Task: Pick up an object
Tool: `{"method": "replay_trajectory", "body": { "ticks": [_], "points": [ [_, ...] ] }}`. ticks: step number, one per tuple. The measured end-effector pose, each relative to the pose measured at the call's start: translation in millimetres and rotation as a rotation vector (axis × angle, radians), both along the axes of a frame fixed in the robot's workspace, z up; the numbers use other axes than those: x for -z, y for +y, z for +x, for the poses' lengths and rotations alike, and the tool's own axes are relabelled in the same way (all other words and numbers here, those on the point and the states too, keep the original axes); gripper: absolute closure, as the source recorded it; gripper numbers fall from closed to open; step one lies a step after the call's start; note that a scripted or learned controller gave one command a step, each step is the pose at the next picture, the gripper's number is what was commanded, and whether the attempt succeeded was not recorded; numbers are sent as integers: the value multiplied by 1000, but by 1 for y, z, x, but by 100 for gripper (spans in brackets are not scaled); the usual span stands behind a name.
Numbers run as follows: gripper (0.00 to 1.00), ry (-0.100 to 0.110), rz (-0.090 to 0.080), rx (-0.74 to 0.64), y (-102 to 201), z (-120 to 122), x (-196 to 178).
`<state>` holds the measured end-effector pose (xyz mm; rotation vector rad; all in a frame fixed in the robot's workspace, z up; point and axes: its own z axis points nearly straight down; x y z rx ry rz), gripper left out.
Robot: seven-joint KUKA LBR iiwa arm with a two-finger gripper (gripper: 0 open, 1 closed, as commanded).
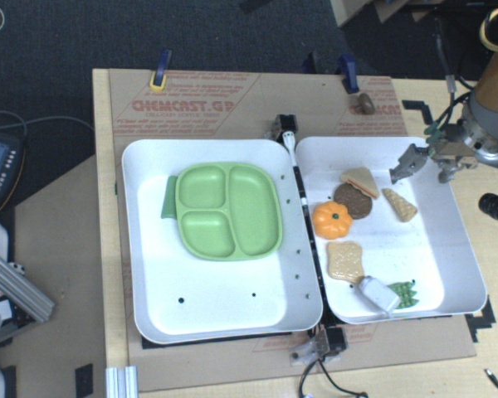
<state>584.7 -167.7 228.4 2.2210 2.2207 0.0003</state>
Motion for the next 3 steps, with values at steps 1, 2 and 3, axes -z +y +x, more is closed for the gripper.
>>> {"method": "replay_trajectory", "body": {
  "ticks": [1,2,3],
  "points": [
    [0,7,2,0,-5,8,54],
    [0,8,3,1,-9,9,116],
    [0,-6,-1,1,-9,12,142]
  ]
}}
